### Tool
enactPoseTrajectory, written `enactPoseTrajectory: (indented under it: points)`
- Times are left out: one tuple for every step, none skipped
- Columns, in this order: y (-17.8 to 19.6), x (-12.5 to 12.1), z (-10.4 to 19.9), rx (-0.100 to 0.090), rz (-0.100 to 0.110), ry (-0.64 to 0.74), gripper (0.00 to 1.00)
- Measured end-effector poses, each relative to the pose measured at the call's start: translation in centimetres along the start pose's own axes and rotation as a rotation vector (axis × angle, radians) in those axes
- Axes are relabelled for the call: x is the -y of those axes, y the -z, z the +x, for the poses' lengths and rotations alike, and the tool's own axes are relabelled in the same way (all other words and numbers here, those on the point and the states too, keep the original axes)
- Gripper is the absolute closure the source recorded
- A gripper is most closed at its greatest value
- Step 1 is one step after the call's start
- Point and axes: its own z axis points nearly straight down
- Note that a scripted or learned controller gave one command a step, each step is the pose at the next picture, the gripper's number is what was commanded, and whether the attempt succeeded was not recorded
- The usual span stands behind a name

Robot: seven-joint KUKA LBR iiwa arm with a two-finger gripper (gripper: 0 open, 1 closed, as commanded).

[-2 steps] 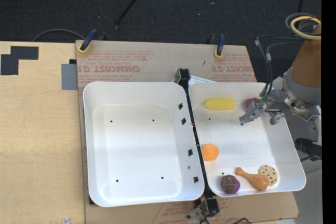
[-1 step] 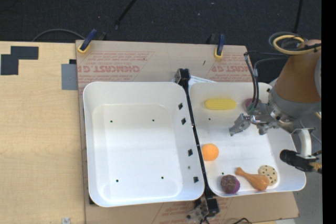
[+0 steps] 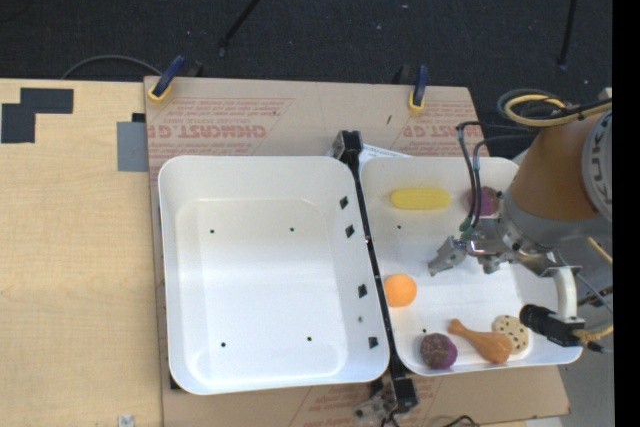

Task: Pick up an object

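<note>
A: Which thing would you go for? The task names none; the right bin (image 3: 400, 340) offers several.

B: The orange ball (image 3: 400, 290) is my pick; it sits near the bin's left wall, roughly midway along it, well apart from everything else; nothing crowds it.

A: And the rest?

B: A corn cob (image 3: 420, 199) lies near the far edge, lengthwise along it; a dark purple ball (image 3: 437, 350) sits by the near edge, with a toy drumstick (image 3: 479, 339) just beside it and a pale spotted cookie-like piece (image 3: 511, 333) touching or nearly touching the drumstick's thick end; something purple (image 3: 484, 201) peeks out at the right wall, half hidden behind the arm, so I cannot name it.

A: Where is the gripper (image 3: 446, 262)?

B: In the middle of the right bin, between the corn and the ball, angled towards the left wall; it holds nothing that I can see; whether it is spread or closed I cannot tell, the tip being small and dark against its own shadow.

A: So how to do it well?

B: Centre over the ball before descending; a round thing rolls away if one finger touches first; keep clear of the left wall, since a finger could catch it; close gently, then lift straight up.

A: The left bin (image 3: 180, 215)?

B: Irrelevant to the grasp.
</note>
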Motion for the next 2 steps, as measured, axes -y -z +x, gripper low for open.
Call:
enactPoseTrajectory:
  points:
    - [1.2, -0.1, -0.1, 0.001, -0.003, -0.001, 1.0]
    - [7.3, 0.4, -0.1, 0.002, -0.009, 0.0, 1.0]
